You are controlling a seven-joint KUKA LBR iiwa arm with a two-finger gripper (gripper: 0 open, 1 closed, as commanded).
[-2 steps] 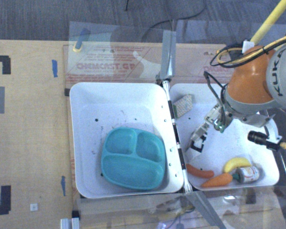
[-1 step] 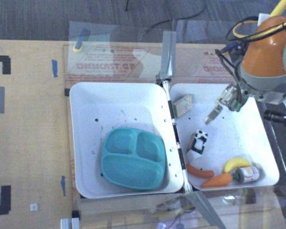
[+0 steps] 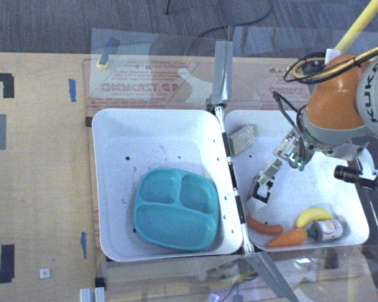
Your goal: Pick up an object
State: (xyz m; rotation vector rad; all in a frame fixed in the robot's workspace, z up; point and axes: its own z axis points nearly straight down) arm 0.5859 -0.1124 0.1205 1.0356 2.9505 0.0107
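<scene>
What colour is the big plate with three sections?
The divided plate is teal, seen in the camera view.

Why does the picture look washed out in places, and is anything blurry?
In the camera view, the white bins glare under bright overhead light; a clear sheet behind them shows pale reflections; the teal divided plate casts a soft shadow along its right edge; the gripper looks slightly blurred.
</scene>
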